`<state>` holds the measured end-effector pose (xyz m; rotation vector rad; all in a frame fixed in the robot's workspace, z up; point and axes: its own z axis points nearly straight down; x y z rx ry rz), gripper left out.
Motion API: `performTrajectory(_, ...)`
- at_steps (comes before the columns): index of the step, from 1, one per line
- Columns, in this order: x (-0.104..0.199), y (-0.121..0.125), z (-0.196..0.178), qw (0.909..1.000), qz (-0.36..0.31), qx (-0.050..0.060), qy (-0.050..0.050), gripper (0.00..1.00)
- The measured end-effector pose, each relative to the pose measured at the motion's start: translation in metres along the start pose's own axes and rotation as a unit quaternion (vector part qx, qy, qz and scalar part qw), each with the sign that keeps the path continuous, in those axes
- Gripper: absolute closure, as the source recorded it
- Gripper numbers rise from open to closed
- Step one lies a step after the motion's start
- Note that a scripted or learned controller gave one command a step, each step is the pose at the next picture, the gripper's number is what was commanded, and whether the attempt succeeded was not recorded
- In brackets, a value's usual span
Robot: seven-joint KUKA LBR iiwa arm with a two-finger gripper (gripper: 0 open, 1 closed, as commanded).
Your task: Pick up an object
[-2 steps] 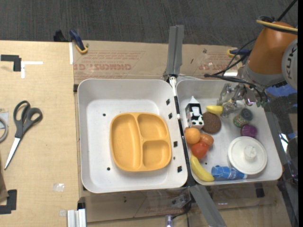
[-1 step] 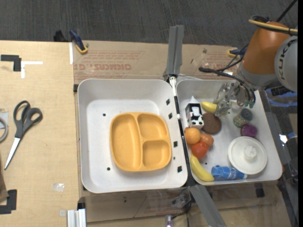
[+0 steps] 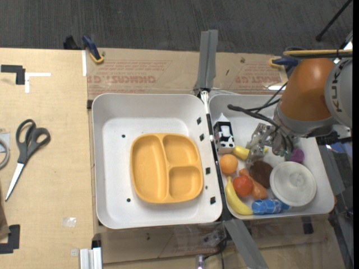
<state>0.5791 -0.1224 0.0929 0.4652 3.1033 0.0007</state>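
Observation:
My gripper (image 3: 268, 145) hangs low in the right bin (image 3: 325, 206), under the arm's orange band. Just below it lies a dark brown object (image 3: 261, 172), and a small yellow piece (image 3: 242, 152) sits at its left. Around these lie an orange (image 3: 228, 164), a red tomato (image 3: 242, 185), a banana (image 3: 236, 199), a blue object (image 3: 266, 207), a black-and-white cow toy (image 3: 225, 137), a purple item (image 3: 297, 155) and a round white lid (image 3: 293, 182). I see nothing lifted off the bin floor.
The left bin (image 3: 112, 195) holds a yellow divided plate (image 3: 166, 167). Scissors (image 3: 25, 147) lie on the bench at far left. Cables run from the arm across the right bin's back. A grey divider bar (image 3: 207, 60) stands behind the bins.

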Motion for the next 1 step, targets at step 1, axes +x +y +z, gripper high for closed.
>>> performTrajectory(1, -0.0056, -0.0419, -0.1674, 0.9985, 0.055, 0.001, -0.001, 1.0)
